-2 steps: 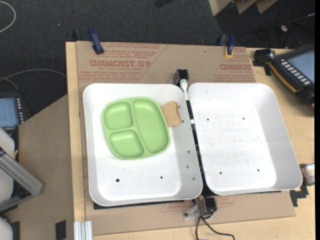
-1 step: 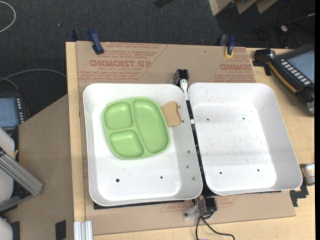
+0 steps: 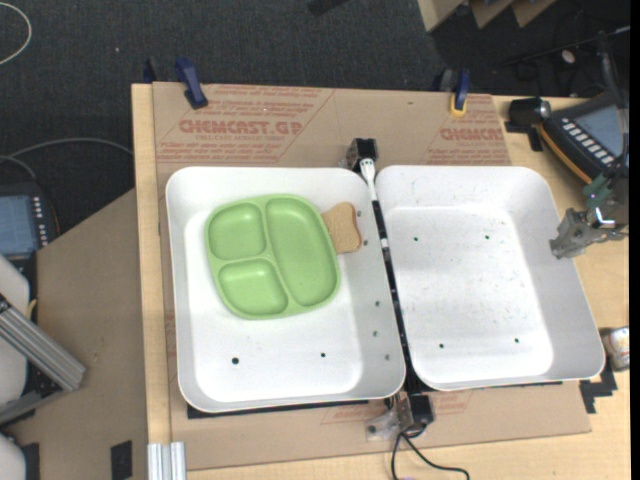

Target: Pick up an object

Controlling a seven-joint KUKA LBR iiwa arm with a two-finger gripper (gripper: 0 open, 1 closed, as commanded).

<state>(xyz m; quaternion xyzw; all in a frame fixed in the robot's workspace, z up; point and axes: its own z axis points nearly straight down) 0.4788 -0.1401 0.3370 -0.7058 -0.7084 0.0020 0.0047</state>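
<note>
Left bin (image 3: 200, 358), green plate (image 3: 272, 256), tan piece (image 3: 344, 228)

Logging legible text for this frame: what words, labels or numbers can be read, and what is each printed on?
"CHEMCAST G P" in red on the brown board behind the left bin; the smaller red lines around it are too blurred to read.
"CHEMCAS", cut off by the right bin, on the same board; its small print is illegible.
Green plate: no text seen.

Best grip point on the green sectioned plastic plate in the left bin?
Take the green sectioned plastic plate by its raised outer rim on the near-left edge, coming from above. It lies flat, so only the rim gives an edge, and the tan cork-like piece crowds its far-right corner. The hand sits at the right bin's edge.
</note>
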